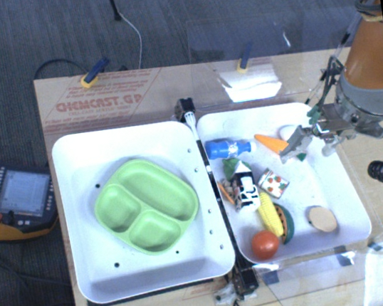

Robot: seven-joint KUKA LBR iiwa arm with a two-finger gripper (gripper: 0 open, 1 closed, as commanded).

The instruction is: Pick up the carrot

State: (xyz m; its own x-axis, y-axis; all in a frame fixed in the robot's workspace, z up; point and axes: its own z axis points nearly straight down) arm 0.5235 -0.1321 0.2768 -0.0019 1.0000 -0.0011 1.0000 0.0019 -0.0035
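Observation:
The carrot (271, 142) is a small orange wedge lying near the far wall of the right bin (341, 190), just right of a blue bottle (228, 148). My gripper (311, 145) hangs over the bin's far right part, right of the carrot. Its fingers are open, the left fingertip (293, 145) close beside the carrot's right end. Nothing is between the fingers. The arm's orange band (368, 48) rises above at the right edge.
The right bin also holds a white spotted box (274, 184), a black-and-white item (246, 189), a yellow corn cob (269, 212), a red tomato (265, 244) and a tan disc (322, 219). A green divided plate (147, 204) lies in the left bin (86, 259).

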